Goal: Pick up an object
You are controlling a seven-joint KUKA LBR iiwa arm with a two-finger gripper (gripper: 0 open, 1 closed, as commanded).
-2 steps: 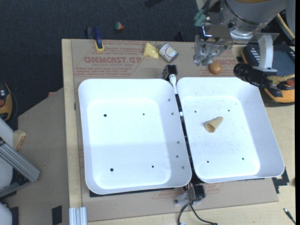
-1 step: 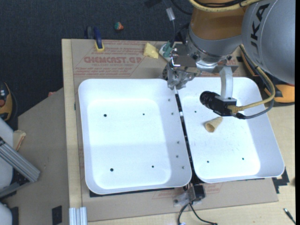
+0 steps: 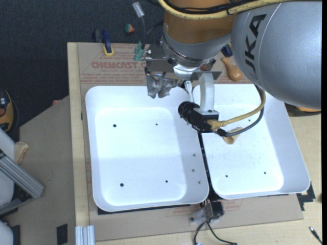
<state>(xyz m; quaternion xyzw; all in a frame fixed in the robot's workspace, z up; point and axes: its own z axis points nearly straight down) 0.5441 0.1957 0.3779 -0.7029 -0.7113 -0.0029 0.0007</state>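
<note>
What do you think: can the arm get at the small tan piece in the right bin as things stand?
Probably yes. The tan piece lies uncovered on the floor of the right bin, close to the tool, which is over the far edge of the left bin. A hose crosses beside it and might snag.

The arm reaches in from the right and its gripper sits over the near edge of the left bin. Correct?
Not quite. In the camera view the arm does reach in from the right, but the gripper sits over the far edge of the left bin, near the cardboard, not the near edge.
</note>
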